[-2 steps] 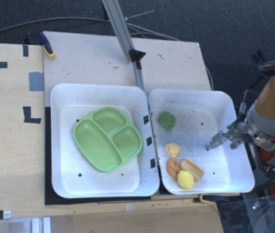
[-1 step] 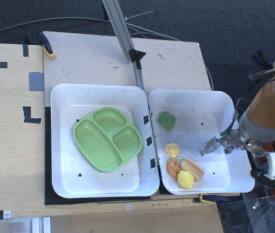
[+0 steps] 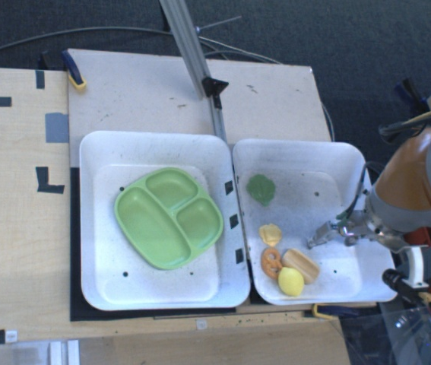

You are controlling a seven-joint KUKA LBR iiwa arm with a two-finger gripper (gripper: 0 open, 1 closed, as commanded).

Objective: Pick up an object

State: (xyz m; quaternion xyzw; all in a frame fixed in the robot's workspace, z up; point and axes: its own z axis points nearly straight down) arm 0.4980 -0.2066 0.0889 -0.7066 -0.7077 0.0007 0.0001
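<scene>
Left bin [image 3: 93,204]: green tray [image 3: 168,217]. Right bin [image 3: 337,158]: green disc [image 3: 261,189], yellow toys [image 3: 290,281]. Claw [image 3: 314,239] above right bin; its state cannot be told.

The 2 bins [image 3: 93,226] are white, speckled with small dark dots. The divided plate [image 3: 168,217] is light green. A flat round piece [image 3: 261,188] is darker green. The lemon [image 3: 291,282] is yellow, the pretzel [image 3: 271,261] orange, the bread roll [image 3: 301,264] tan, and a small crinkled piece [image 3: 270,234] pale yellow. The counter [image 3: 17,226] is light wood with grey patches. The claw [image 3: 320,239] is silvery grey.
</scene>
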